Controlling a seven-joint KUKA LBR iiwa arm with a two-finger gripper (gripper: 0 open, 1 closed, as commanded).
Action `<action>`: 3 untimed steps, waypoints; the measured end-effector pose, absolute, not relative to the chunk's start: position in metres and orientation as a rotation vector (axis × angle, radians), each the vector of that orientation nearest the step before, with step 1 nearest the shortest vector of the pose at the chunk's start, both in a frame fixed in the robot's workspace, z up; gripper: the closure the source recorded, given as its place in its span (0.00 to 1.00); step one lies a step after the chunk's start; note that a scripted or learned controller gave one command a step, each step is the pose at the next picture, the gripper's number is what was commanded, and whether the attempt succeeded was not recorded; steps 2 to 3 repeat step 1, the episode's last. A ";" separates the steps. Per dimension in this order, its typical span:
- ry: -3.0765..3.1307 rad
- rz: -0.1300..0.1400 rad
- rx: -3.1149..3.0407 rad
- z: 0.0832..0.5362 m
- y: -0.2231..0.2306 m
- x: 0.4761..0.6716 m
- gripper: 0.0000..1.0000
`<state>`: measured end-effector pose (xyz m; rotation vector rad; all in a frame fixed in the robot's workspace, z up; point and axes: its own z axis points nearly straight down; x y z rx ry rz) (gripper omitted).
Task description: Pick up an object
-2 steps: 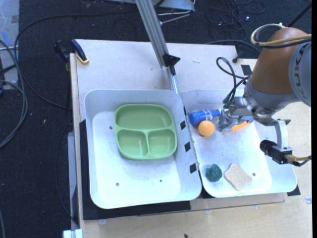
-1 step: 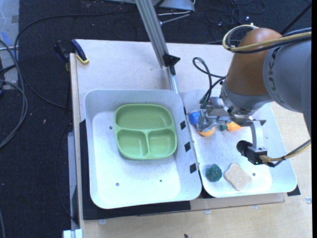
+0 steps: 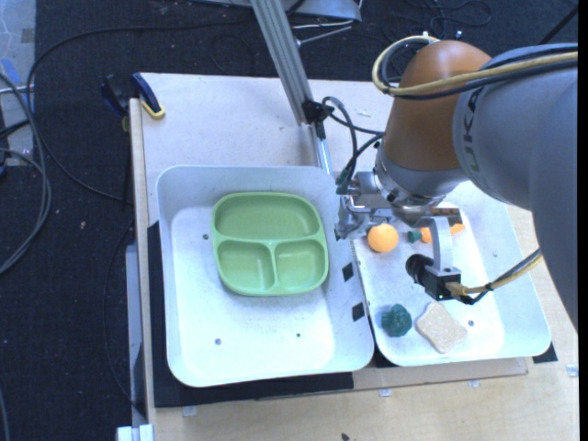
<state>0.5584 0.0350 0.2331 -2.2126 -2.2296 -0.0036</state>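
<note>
Hand poised over the right bin beside an orange ball, its grip state indiscernible; green divided tray lying in the left bin.

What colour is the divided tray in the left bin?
Pale green, seen in the camera view: the divided tray lies in the left bin.

The left bin is white and holds a pale green tray. In the right bin, also white, lie an orange ball, a dark teal lump and a beige sponge. The arm is grey with an orange band. The surface is off-white, the floor black.
</note>
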 end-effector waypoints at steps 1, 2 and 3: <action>-2.230 -0.004 -2.211 0.240 0.096 0.559 1.00; -2.230 -0.004 -2.211 0.240 0.096 0.559 1.00; -2.230 -0.004 -2.211 0.240 0.096 0.559 1.00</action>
